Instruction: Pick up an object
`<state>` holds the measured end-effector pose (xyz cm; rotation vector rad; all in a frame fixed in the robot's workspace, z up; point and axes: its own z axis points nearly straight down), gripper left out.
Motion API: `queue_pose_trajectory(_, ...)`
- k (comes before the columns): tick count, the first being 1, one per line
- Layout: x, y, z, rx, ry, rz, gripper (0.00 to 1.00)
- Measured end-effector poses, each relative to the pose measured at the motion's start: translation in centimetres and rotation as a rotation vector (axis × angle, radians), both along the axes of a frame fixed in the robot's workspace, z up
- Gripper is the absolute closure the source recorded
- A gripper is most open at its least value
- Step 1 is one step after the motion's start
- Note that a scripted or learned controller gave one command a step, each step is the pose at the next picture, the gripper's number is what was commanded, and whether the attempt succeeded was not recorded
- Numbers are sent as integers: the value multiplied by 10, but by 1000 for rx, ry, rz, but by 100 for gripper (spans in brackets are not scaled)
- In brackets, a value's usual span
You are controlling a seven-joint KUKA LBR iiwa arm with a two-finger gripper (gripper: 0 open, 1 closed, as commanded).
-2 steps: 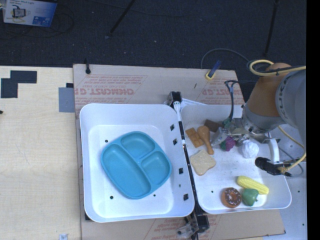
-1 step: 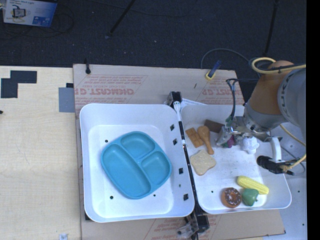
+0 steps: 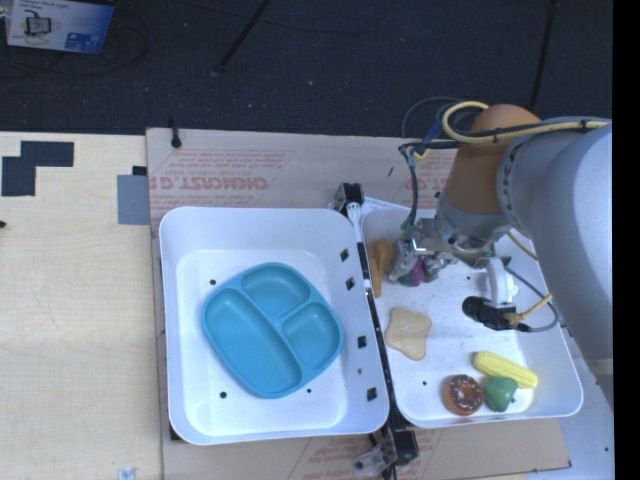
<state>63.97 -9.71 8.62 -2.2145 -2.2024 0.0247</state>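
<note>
At the right bin's (image 3: 570,393) upper left, pincer (image 3: 412,268) low over a small purple-green toy (image 3: 410,276) (finger state impossible to tell): best settled squarely astride before any lift.

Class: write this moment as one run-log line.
hand: low in right bin, near purple item | bread, corn, donut: untouched | left bin: blue tray

A dark carpet floor (image 3: 300,48) fills the far side, with thin cables lying on it. A blue and white box (image 3: 60,13) stands at far left. The pale wooden bench (image 3: 70,308) carries a brown cardboard sheet (image 3: 260,173).
</note>
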Motion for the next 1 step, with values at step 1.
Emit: queue_pose_trajectory(1, -23, 66, 100, -1, -21, 7, 100)
